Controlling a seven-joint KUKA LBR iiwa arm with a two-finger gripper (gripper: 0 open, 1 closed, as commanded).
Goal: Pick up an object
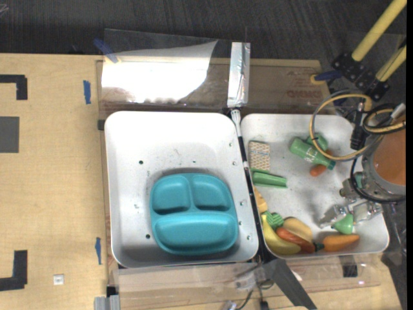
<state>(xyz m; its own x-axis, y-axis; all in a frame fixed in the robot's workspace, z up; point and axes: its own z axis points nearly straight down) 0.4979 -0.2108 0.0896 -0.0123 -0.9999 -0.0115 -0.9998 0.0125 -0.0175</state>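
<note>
Left of frame: the tan table (45, 192) with black corner marks. Centre: the left bin (129, 134), holding a teal divided tray (192, 213) in its lower half; the tray lies flat, its two small compartments toward the top of the frame. A clear plastic sheet (161, 73) stands above this bin.

Right of centre: the right bin (284, 124). Along its left wall, from top to bottom, lie a tan waffle piece (259, 152), a green bar (268, 179), and a cluster at the lower left of the bin made up of a banana (276, 241) and a red-and-tan piece (298, 231). A green bottle (308, 151) lies tilted in the upper middle of the bin, with a small orange piece (317, 170) just below it. A carrot (339, 241) lies along the bin's bottom edge.

Right edge: the arm, with its orange band (393, 163), reaches down into the bin's lower right. The end effector (345, 217) sits just above the carrot, with a small green piece (345, 224) at its tip. Whether the fingers are apart or together cannot be told.
</note>
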